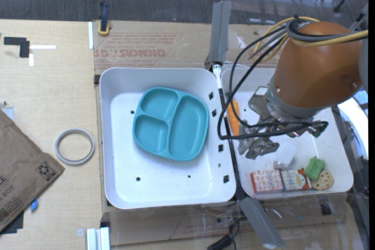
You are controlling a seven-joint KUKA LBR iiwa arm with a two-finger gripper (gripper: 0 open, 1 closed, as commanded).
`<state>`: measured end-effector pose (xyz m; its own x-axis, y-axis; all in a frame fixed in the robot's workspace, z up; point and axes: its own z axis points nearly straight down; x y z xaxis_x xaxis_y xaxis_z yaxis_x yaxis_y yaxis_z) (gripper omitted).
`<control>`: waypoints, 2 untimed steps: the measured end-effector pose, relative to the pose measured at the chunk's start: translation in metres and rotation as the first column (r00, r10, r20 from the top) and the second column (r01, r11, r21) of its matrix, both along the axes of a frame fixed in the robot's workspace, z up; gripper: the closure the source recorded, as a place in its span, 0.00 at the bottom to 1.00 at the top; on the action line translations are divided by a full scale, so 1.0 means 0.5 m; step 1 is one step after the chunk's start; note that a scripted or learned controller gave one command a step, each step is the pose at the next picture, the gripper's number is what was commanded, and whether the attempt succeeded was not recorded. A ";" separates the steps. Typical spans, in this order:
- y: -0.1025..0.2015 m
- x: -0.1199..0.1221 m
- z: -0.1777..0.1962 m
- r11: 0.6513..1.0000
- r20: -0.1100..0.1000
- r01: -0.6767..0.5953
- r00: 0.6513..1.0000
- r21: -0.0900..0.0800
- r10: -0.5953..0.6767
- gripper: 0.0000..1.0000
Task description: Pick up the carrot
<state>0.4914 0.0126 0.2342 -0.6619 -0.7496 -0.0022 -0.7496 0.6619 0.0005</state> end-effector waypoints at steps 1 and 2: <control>-0.067 -0.004 0.208 0.922 0.003 -0.387 0.922 0.000 0.387 1.00; -0.017 0.052 0.097 0.750 0.000 -0.662 0.750 0.002 0.662 1.00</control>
